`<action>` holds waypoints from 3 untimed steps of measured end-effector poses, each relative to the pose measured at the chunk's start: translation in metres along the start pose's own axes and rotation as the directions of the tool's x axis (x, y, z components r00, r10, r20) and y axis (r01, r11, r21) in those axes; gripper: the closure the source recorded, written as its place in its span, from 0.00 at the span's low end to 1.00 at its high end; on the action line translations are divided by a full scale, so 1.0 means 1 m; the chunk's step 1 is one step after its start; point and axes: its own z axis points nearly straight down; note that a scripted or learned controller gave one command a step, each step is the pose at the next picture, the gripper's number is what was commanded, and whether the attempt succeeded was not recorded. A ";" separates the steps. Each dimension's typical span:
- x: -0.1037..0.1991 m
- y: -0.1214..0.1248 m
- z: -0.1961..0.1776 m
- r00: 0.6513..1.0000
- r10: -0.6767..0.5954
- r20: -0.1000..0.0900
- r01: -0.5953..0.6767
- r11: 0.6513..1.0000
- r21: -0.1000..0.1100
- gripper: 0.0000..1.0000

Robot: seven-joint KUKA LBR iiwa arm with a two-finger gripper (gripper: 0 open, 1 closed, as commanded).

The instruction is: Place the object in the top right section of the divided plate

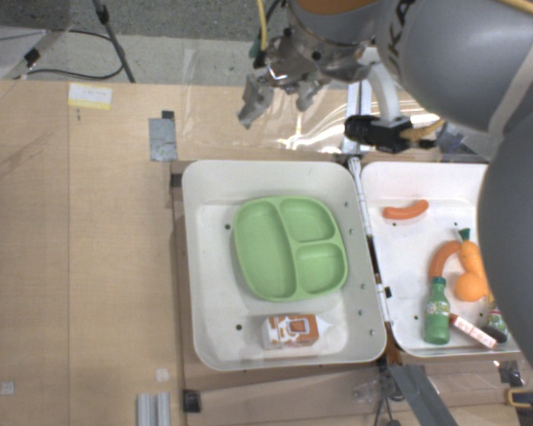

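Bench (80, 264): pale wood, seam lines | left bin (204, 327) and right bin (373, 193) side by side toward right edge, touching | yellow label (90, 95) near far-left corner | grey tape patch (163, 138) beside left bin's far corner | clear film (311, 136), possibly plastic sheet, along far edge.

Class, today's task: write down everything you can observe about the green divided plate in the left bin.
The green divided plate is a rounded square of matt, plastic-looking material with raised rims. It has three sections: one long section down its left side and two smaller ones stacked on its right. All three look empty. It lies flat, slightly turned, on the floor of the left bin, near the middle. Nothing touches it; an orange-and-white packet lies apart just below it, and the gripper is above the bin's far edge.
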 end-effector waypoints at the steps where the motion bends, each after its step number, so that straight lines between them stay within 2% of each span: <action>1: 0.045 -0.075 0.059 0.945 0.327 0.002 -0.327 0.945 0.008 0.00; 2: 0.069 -0.170 0.203 0.925 0.379 0.002 -0.379 0.925 0.012 0.00; 3: 0.097 -0.160 0.213 0.776 0.630 0.005 -0.630 0.776 0.010 0.00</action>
